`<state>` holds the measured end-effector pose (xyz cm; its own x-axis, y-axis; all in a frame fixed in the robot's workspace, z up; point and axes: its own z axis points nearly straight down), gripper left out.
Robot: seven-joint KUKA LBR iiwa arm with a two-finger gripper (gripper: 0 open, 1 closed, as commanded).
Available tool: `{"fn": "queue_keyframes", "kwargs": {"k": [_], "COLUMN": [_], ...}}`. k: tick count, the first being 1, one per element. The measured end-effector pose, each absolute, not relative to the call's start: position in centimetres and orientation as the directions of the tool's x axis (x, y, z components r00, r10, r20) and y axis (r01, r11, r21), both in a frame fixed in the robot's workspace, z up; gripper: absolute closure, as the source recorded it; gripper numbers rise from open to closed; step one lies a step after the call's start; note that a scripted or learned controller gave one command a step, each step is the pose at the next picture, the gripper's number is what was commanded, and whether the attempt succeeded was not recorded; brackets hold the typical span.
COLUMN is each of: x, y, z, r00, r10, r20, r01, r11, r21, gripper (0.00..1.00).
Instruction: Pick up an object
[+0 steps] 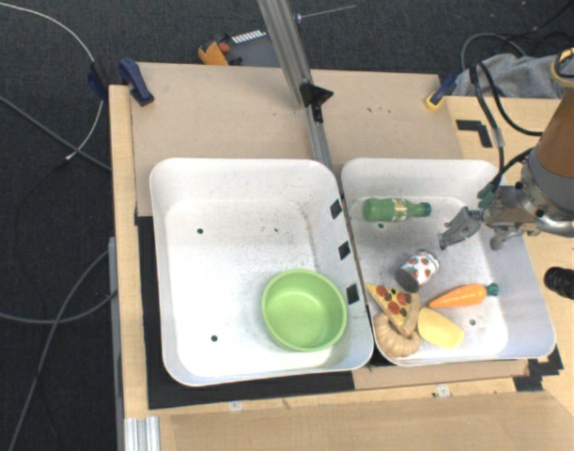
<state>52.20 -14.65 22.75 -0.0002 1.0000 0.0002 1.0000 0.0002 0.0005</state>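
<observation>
Tool [481, 225] hangs spread and unladen, near the green bottle [395, 210] toward the left bin.

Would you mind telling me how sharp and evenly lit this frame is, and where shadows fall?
In the camera view, lighting is soft and even, without harsh glare on the white bins; the green bowl casts a faint shadow; the gripper looks slightly blurred, while the toy carrot stays fairly crisp.
</observation>
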Motion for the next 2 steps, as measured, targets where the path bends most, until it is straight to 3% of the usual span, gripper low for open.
{"fn": "queue_keyframes", "kwargs": {"k": [2], "x": [52.5], "y": [-13.7], "z": [11.5], "r00": [-0.001], "r10": [1.0], "r20": [0.0], "r01": [1.0], "r11": [0.001], "r21": [0.002], "gripper": [0.0]}}
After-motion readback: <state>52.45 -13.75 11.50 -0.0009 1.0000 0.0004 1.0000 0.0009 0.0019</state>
